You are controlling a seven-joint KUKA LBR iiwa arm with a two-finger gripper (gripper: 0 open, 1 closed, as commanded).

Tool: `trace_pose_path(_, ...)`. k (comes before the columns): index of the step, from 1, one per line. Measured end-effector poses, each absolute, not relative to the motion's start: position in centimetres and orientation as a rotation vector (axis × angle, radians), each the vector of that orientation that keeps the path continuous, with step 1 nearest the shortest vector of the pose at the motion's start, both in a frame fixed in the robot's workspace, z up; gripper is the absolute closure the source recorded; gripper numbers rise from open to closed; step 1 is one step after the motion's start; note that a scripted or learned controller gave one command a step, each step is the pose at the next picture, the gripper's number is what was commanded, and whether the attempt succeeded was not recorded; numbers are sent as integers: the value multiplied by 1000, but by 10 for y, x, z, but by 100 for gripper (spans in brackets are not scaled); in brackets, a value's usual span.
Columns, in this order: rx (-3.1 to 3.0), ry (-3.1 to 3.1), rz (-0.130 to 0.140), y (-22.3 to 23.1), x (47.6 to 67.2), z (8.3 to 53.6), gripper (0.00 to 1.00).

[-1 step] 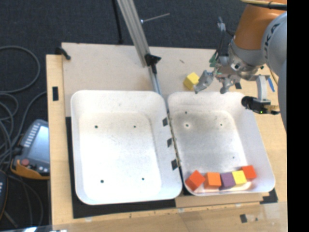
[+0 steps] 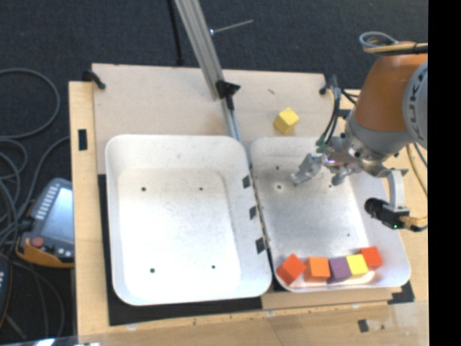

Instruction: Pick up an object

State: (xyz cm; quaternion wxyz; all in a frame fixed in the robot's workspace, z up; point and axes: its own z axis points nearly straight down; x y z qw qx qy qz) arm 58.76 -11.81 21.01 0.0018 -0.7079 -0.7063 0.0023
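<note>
Gripper (image 2: 322, 169) over upper part of right bin (image 2: 317, 222), finger state can't tell, nothing seen pinched; row of blocks along bin's near edge: red (image 2: 292, 267), orange (image 2: 318, 267), purple (image 2: 338, 268), yellow (image 2: 357, 265), red-orange (image 2: 372, 257); yellow cube (image 2: 286, 120) on bench beyond the bin.

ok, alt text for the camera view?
The arm's hand hovers over the right bin's far end, holding nothing visible. Five blocks line that bin's near edge; a yellow block sits on the bench beyond the bins.
</note>
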Motion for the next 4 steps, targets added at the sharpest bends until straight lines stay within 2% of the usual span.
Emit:
trace_pose_path(1,-2217,-2214,9,-97,536,130,0)
trace_pose_path(2,-2216,-2232,-10,-23,485,200,0)
trace_pose_path(3,-2214,-2230,-4,20,485,196,0)
trace_pose_path(4,-2217,-2228,-3,31,520,196,0)
